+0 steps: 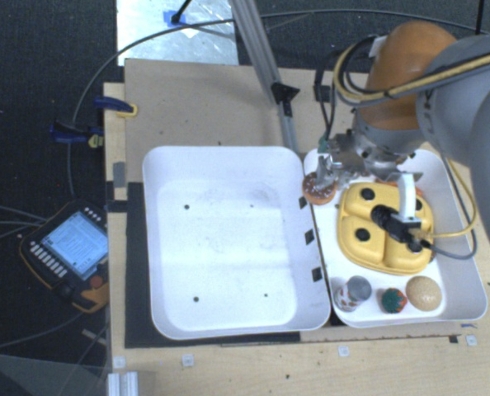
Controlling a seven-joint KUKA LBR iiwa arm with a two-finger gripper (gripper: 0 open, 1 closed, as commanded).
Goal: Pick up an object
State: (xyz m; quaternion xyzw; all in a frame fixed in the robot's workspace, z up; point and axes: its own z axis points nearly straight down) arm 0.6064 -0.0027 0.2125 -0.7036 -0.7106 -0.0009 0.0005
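Right bin (pixel 464 299) is crowded: yellow toy (pixel 369 221), tan ball (pixel 424 292), green ball (pixel 393 300). End effector (pixel 332 167) sits at its far-left edge; can't tell its grip.

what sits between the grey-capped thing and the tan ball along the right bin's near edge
In the camera view, a small green and red ball lies between the grey-capped thing and the tan ball.

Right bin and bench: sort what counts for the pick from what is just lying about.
For the pick:
- tool
- brown round piece beside it
- yellow moulded block
- grey-topped piece
- green-red ball
- tan egg

Lying about:
- left bin
- handheld pendant
- blue clamp
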